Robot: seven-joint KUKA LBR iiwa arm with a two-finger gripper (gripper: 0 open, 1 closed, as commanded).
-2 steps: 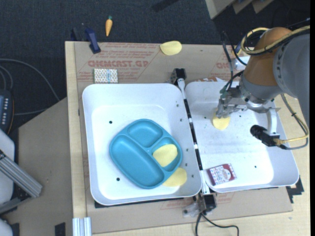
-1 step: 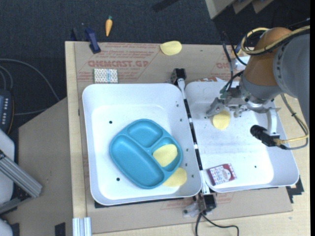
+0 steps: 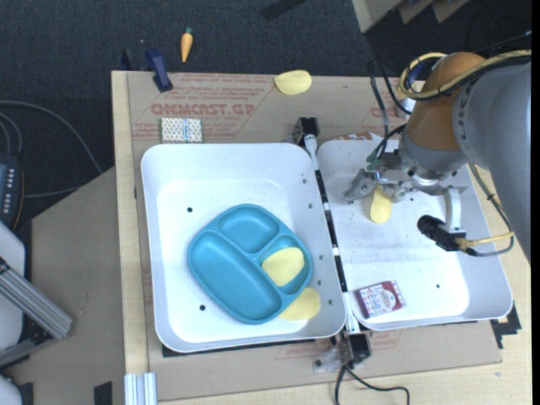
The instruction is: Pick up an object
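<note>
Red print on the brown cardboard sheet [image 3: 228,99] lying on the bench, at about 12 o'clock above the left bin [image 3: 160,192], reads "CHEMCAST GP". The smaller lines around it are too blurred to read.

One fixed camera looked down at a slant from above the bench [image 3: 211,99], taking in both white bins [image 3: 169,192] from moderate height.

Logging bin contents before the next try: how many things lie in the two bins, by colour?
Yellow: 3, a piece on the plate, a piece beside the plate, a piece under the claw
Blue: 1, the plate
Dark red: 1, the packet
Total: 5
</note>
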